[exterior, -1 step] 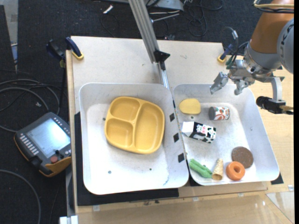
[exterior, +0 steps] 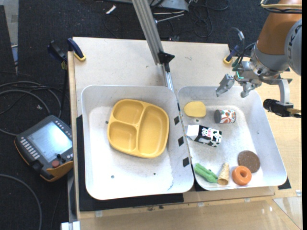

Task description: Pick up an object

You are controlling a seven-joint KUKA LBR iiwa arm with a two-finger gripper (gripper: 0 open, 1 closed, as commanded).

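Observation:
My gripper [exterior: 235, 88] hangs above the far edge of the right bin [exterior: 271, 143], its two fingers spread open with nothing between them. Below and in front of it lie a small grey and red can [exterior: 225, 116] on its side and a yellow round piece [exterior: 195, 109]. A black-and-white cow-pattern carton [exterior: 205, 134] lies in the bin's middle. Near the front edge are a green pod [exterior: 206, 172], an ice-cream cone [exterior: 224, 173], an orange doughnut [exterior: 242, 175] and a brown cookie [exterior: 249, 160].
The left bin [exterior: 96, 171] holds a yellow divided plate [exterior: 138, 127]. A metal pole [exterior: 149, 24] slants down to the ridge between the bins. A teach pendant [exterior: 44, 146] lies on the floor at the left. Yellow clamps [exterior: 76, 51] sit at the bench's far corners.

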